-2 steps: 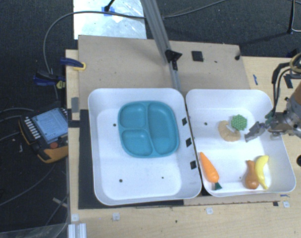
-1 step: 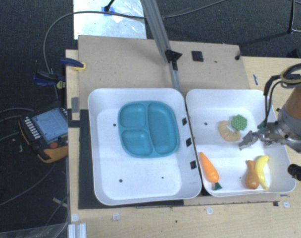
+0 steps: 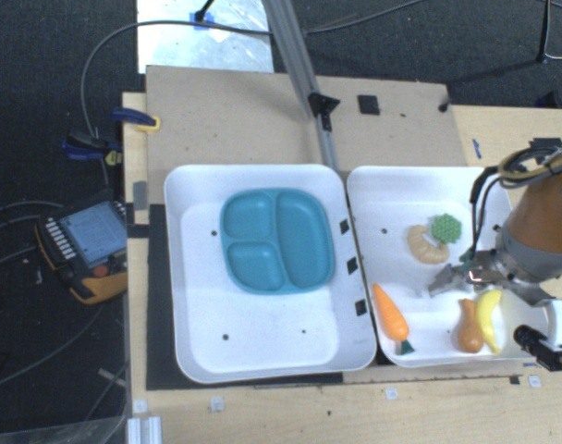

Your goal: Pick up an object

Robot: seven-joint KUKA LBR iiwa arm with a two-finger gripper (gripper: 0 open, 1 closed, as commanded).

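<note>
Carrot (image 3: pixel 390 317), orange with a green stem end: lies in the right bin (image 3: pixel 392 192) at its near left part, long axis slanted, stem end toward the near edge, tip toward the far left. No contact with other items.

Banana (image 3: pixel 489 315), yellow: near right part of the same bin, long axis roughly near-to-far, touching the brown drumstick-shaped piece (image 3: pixel 470 329) on its left.

Croissant-like piece (image 3: pixel 426 244), tan: middle of the right bin, with a green broccoli-like piece (image 3: pixel 445 228) touching its far right side.

Gripper (image 3: pixel 458 279): low over the right bin, between the croissant-like piece and the banana, metal fingers pointing toward the left. Whether they are spread or pressed together cannot be told; nothing is seen between them.

Arm (image 3: pixel 540 229): enters from the right, orange band above the wrist, black cables looped over it.

Left bin (image 3: pixel 198 340): holds a blue three-compartment plate (image 3: pixel 277 240).
</note>
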